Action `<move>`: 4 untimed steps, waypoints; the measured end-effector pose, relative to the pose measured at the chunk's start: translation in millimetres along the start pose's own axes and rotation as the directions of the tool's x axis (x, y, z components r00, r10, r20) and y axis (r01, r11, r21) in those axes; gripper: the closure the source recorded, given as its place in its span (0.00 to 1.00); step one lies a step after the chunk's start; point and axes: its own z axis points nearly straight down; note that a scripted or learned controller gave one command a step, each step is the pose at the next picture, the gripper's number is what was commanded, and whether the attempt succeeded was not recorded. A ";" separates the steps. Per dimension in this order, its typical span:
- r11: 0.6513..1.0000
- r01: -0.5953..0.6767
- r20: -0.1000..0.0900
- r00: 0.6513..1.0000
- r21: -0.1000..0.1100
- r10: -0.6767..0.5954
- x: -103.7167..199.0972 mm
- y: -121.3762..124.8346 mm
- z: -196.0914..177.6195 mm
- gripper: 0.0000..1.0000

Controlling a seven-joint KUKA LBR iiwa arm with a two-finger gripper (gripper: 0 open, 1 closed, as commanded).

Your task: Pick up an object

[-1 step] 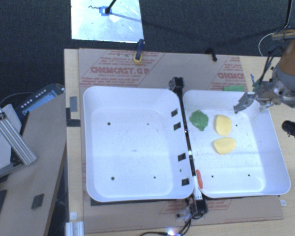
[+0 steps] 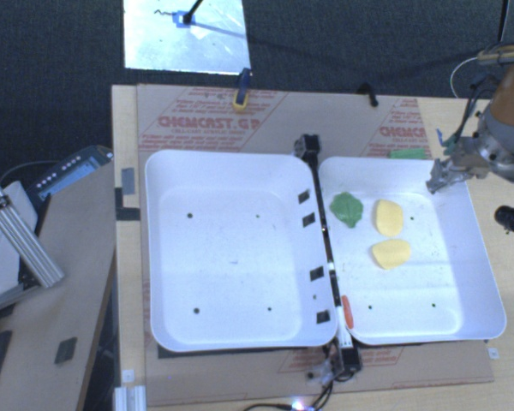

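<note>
The jaws (image 2: pixel 442 178) hang over the far right corner of the right bin (image 2: pixel 475 255), at the end of the grey arm (image 2: pixel 507 122) that comes in from the right edge. They are small and dark against the bin wall, and I cannot tell whether they stand apart or together; nothing shows between them.

Taking the right bin as the landmark, three things lie in its far half. Nearest the jaws is the upper yellow piece (image 2: pixel 389 217), toward the bin's middle; its long axis runs roughly from the far wall toward the near wall. Just nearward of it, close but apart, is the lower yellow piece (image 2: pixel 391 253), lying more crosswise. The green piece (image 2: pixel 347 209) sits farthest from the jaws, near the bin's left wall beside the divider between the bins.

So every candidate lies to the left of the jaws and somewhat nearward. The coming move looks to me like a short travel leftward and down, the upper yellow piece being the shortest reach.

The left bin (image 2: pixel 167 229) sits alongside on the tabletop (image 2: pixel 128 127).
</note>
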 end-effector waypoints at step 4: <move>1.000 -0.007 0.002 1.000 -0.008 0.007 54.1 -57.4 -166.5 1.00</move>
